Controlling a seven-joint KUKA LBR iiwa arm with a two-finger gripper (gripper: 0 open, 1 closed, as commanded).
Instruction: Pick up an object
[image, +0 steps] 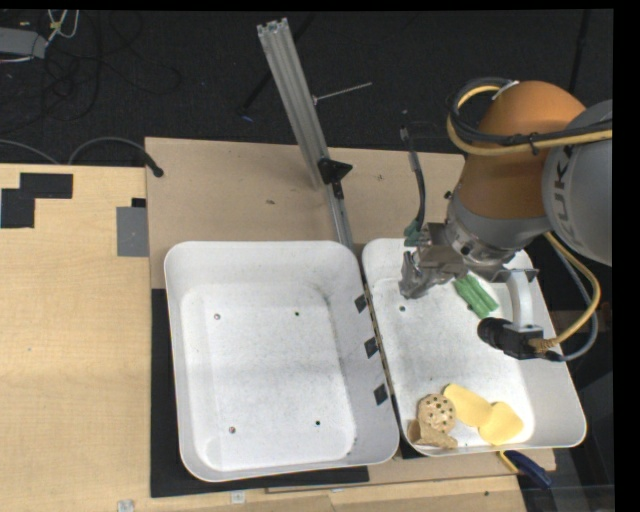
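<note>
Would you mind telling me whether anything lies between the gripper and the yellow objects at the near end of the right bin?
Nothing visible does. The gripper hangs over the far part of the right bin; bare white floor separates it from the yellow objects. The green object lies off to the side, by the arm.

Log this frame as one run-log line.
arm: over right bin | gripper: low, nothing visibly held | nearby: green object | near corner: yellow objects

Partial dark lettering, seemingly "KU", on grey arm casing at right edge of frame; cut off. Nothing else legible.
</note>
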